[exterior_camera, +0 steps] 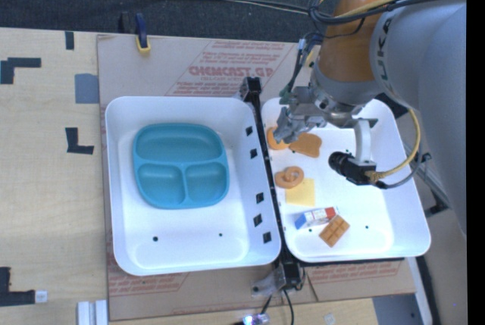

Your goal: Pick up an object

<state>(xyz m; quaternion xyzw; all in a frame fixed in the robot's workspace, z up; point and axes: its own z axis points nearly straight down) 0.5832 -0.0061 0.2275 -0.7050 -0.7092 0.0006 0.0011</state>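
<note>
Cardboard sheeting covers the wooden bench, and on it two shallow white bins sit side by side, with a dark floor and a black cable at the top of the camera view. Within the left bin (125, 240) lies a blue divided tray (180, 164), near the upper middle. Inside the right bin (402, 236) are several small toy foods: an orange flat piece (305, 145) at the upper left, a small brown donut-like ring (289, 178) below it, a pale yellow square slice (301, 193) touching that ring, then a little red, white and blue packet (315, 217) and a brown waffle-like block (334, 231) just beside it. The grey arm reaches in from the right, and its gripper (289, 126) hangs over the upper left corner of the right bin, right at the orange flat piece (the nearest candidate, as it seems). Whether its fingers are spread or pressed together cannot be told from this angle, and nothing is seen between them. The orange piece looks light and rigid, probably smooth plastic, so it could slip; because it is thin and lies flat, the better hold would be across its narrow width at the edges, with the fingers going down close to the bin floor. The bin wall near it leaves little room on that side.
</note>
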